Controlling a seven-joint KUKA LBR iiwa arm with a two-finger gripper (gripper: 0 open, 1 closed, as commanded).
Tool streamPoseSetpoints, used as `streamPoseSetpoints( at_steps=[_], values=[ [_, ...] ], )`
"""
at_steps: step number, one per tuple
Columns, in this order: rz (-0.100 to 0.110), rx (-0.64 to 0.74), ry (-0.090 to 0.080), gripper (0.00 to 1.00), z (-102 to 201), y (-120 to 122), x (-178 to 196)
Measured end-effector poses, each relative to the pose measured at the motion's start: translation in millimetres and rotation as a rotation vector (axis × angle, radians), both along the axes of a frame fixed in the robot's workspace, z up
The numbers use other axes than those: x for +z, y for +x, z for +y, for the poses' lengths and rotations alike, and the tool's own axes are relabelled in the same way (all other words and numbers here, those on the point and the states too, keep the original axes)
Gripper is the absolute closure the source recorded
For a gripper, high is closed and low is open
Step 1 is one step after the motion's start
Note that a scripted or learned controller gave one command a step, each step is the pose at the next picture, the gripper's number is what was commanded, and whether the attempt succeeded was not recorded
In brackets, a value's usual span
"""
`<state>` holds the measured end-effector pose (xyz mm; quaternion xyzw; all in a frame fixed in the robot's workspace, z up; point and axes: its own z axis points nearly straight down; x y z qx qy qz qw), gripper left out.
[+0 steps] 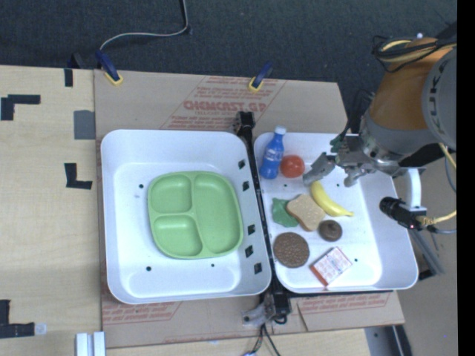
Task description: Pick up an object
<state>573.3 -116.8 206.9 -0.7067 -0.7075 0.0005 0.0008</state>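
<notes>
Spread fingers mark the hand (338,170) as open, and we see nothing between them; it hovers over the upper part of the right bin (386,269), at the end of the grey arm (415,106) that reaches in from the right.

Just below and between those fingers lies a yellow banana (330,201), running at a slant. To the left of the hand we find a red ball (292,166), and touching it on the left a blue bottle (272,154) with a white cap, lying tilted against the bin's left wall. Below the banana's left end sits a slice of bread (306,211), which overlaps a green leaf-like piece (281,212) to its left. A small dark brown round piece (329,231) rests just under the banana's right end. Farther down we see a larger brown disc (292,249) (it looks like a patty or a cookie, we cannot tell which) and, to its right, a red and white packet (330,265).

The left bin (119,199) holds a green divided plate (196,214) with three compartments. Both bins rest on a sheet of cardboard (178,102) clamped to the bench (44,199).
</notes>
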Motion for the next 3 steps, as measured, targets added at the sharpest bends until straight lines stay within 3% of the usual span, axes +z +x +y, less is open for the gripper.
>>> streamPoseSetpoints(
  at_steps=[1,2,3],
  values=[
    [-0.007,0.001,-0.001,0.00,-4,42,-120],
    [-0.004,-0.001,-0.003,0.00,1,95,-121],
    [-0.003,0.000,-0.004,1.00,1,95,-112]
  ],
)
